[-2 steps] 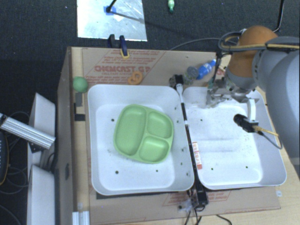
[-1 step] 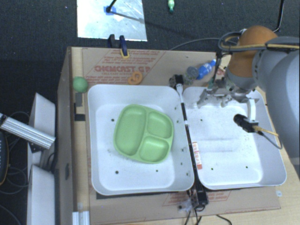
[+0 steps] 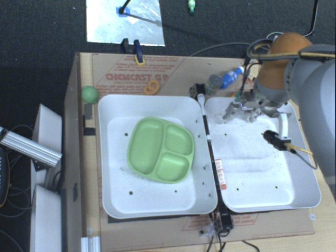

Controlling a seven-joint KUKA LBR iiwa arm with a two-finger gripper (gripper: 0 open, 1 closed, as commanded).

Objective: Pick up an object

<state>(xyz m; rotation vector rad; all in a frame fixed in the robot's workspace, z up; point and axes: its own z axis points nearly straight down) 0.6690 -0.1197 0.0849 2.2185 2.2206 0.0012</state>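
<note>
The near part of the right bin (image 3: pixel 262 193) is bare white floor. In the left bin (image 3: pixel 113 193), a green divided plate (image 3: pixel 160 149) lies flat in the middle; it looks like the one thing here worth picking, and it is well apart from the arm.

Further back, the gripper (image 3: pixel 242 113) hangs over the far left corner of the right bin, close to the black divider strip (image 3: pixel 210 151) between the bins. Whether its claw is apart or together I cannot tell; nothing shows between it. A small black part with a yellow cable (image 3: pixel 278 140) sticks out beside the arm (image 3: pixel 310 83).

The likely failure, as I judge it, is a grasp closing on nothing, since no loose object lies under the gripper. Reaching the plate means crossing the divider, and the plate's low, flat rim gives two fingers little to pinch.

Far beyond the bins sit a blue bottle (image 3: pixel 230 78), a green ball (image 3: pixel 90 94) and an orange pretzel-shaped piece (image 3: pixel 150 86).
</note>
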